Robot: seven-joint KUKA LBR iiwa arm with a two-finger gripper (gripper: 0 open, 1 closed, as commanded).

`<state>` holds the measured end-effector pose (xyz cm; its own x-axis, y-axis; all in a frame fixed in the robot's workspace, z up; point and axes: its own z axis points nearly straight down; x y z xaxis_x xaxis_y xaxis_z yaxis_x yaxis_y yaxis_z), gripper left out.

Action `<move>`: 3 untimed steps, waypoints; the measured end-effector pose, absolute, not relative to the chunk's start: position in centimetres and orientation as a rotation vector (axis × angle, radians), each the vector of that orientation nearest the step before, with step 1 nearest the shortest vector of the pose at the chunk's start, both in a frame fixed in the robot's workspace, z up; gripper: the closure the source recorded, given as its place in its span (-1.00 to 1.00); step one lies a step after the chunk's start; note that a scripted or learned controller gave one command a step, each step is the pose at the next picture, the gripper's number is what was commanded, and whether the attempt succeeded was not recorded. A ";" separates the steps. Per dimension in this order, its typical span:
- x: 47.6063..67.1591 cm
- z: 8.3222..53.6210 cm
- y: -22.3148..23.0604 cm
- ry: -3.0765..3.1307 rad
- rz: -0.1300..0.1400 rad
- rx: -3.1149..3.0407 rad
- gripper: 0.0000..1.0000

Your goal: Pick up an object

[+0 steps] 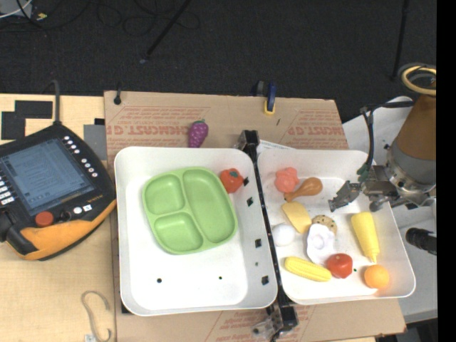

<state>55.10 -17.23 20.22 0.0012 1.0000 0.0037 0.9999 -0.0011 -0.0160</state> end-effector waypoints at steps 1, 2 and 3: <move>55.4 21.0 -17.3 -2.220 0.002 -2.218 -1.00; 55.7 16.5 -17.3 -2.220 0.006 -2.215 -1.00; 55.1 11.8 -17.7 -2.219 0.006 -2.215 -1.00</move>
